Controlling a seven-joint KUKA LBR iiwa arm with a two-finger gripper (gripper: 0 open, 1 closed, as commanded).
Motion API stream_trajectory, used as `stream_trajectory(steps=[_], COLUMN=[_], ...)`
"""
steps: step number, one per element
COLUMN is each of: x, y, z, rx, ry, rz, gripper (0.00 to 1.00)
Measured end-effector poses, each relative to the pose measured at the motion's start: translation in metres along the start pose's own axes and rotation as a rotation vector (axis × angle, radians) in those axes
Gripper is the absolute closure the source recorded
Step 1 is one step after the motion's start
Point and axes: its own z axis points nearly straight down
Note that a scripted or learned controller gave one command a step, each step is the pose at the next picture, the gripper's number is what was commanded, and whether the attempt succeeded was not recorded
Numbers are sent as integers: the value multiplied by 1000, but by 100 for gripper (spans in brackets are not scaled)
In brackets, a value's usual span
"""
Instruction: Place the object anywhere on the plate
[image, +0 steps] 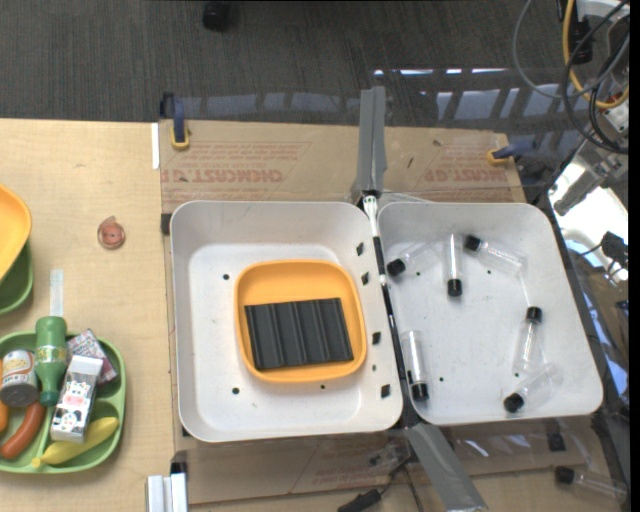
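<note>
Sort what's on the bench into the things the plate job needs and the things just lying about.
For the job:
- orange plate in the left bin
- dark ridged block lying on that plate

Lying about:
- clear tubes with black caps in the right bin
- green tray of toy food
- yellow dish
- small pink disc

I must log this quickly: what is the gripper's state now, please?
Gripper: its state cannot be told. The black object lies on the orange plate, with nothing gripping it.
</note>
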Motion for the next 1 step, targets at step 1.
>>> stream_trajectory(steps=[1], x=[-6], y=[6], z=[27], rx=[-5], ry=[-2], rz=[-271], gripper=[0])
